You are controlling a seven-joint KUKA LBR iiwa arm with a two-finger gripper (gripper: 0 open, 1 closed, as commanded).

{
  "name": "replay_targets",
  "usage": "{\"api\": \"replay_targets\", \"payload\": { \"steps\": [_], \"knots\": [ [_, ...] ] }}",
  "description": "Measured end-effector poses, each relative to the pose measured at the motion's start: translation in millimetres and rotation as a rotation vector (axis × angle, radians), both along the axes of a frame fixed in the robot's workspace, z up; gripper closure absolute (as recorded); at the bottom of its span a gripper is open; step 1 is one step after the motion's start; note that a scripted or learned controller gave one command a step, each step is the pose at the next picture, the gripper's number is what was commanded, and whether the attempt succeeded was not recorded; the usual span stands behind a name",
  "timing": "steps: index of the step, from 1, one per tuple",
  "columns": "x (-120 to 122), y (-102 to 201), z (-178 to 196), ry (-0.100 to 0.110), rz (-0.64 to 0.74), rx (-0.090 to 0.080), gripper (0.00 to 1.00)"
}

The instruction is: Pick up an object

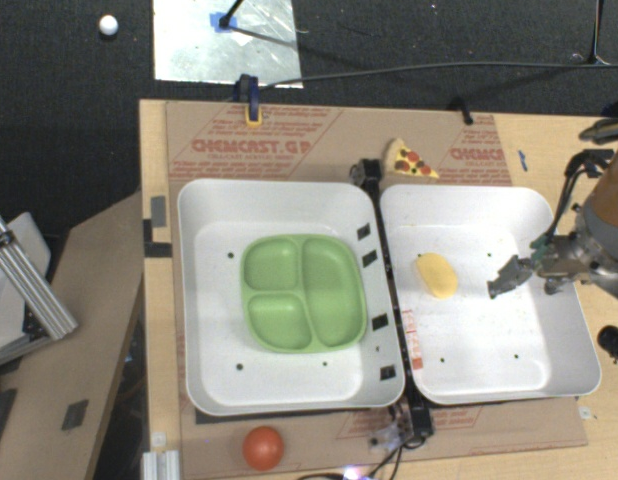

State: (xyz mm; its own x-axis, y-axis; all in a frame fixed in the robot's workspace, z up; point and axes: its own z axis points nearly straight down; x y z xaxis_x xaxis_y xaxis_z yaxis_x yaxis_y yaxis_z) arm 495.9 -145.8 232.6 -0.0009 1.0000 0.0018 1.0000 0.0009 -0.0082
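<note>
One target | yellow lump (pixel 437 275) lies in right bin (pixel 549 368), left of pincer (pixel 504 280), apart | pincer state: cannot tell | handling guess: light, smooth, rounded, may slip; take across its narrow middle | green tray (pixel 302 293) in left bin (pixel 204 368)

Bench (pixel 319 138): brown board with red print, filling the middle of the frame.
Left bin (pixel 204 268): white, lower centre-left.
Right bin (pixel 509 218): white, touching the left bin's side.
Pizza slice toy (pixel 411 160): upper centre, just above the right bin.
Red ball (pixel 262 447): bottom edge, below the left bin.
</note>
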Motion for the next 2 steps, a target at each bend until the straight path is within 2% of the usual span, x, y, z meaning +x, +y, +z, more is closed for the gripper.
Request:
{"api": "replay_targets", "payload": {
  "steps": [1,2],
  "knots": [
    [2,0,5,-0.010,0.003,-0.002,0.00],
    [-1,-1,-58,-0.005,0.001,-0.001,0.00]
  ]
}}
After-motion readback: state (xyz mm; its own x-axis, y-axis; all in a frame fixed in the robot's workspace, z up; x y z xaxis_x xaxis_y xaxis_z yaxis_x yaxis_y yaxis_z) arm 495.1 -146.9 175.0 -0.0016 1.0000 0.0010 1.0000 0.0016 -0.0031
